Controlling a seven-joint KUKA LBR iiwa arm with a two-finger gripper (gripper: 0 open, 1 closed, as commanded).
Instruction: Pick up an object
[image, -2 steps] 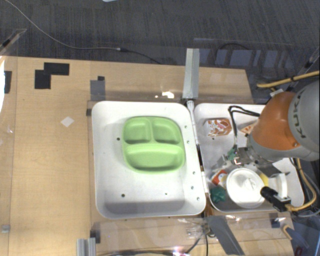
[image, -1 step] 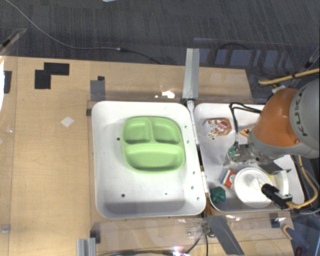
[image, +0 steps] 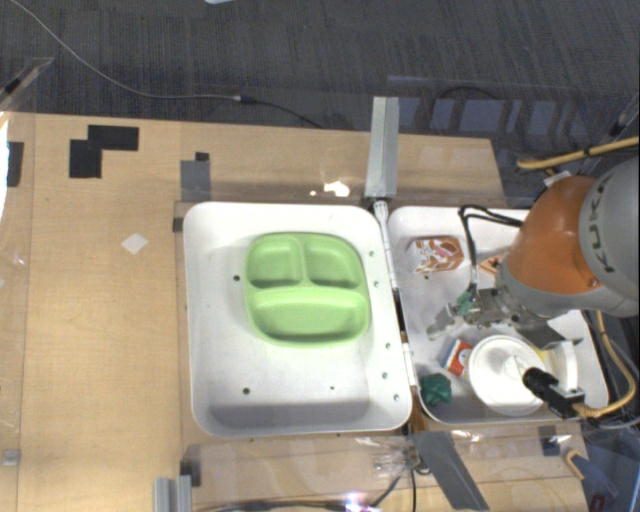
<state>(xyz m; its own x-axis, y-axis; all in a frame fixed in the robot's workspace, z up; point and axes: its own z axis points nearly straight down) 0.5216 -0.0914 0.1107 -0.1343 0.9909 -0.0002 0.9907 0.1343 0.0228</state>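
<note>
Objects for picking lie in the right bin (image: 596, 352): a white bowl (image: 503, 374), a green item (image: 435, 389), a printed packet (image: 437, 254). Gripper (image: 462, 310) hangs among them; grip state indeterminate. Step: descent. Next: settle onto one item.

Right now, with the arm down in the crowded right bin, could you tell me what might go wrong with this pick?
1. The gripper sits among close-packed things: the white bowl, a small red and white item and the green object. It may nudge them or close on nothing.
2. The brown packet lies near the right bin's wall, awkward to reach.
</note>
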